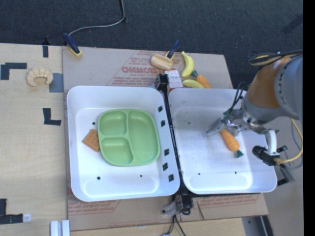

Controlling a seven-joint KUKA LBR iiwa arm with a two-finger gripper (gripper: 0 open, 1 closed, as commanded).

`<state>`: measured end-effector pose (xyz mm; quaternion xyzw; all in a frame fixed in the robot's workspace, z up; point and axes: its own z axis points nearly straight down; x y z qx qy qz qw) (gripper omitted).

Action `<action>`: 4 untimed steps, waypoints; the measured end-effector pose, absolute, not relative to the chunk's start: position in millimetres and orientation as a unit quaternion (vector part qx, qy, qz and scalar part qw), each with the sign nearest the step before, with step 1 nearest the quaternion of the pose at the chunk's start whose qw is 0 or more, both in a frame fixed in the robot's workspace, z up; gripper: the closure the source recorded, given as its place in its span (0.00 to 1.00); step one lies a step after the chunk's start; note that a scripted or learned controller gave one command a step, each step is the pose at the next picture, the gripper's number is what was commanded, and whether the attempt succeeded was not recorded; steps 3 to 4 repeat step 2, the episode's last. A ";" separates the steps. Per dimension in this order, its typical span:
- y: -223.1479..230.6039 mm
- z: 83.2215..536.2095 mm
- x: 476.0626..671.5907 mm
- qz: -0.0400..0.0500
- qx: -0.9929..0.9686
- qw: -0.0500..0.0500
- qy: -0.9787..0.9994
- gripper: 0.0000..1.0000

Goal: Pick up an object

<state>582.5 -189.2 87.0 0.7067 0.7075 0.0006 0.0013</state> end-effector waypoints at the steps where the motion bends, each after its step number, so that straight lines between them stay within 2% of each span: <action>1: -190.4 97.2 583.2 0.000 0.707 0.004 0.708 1.00; 2: -91.0 186.2 578.4 0.000 0.706 0.000 0.708 1.00; 4: -91.0 186.2 578.4 0.000 0.706 0.000 0.708 1.00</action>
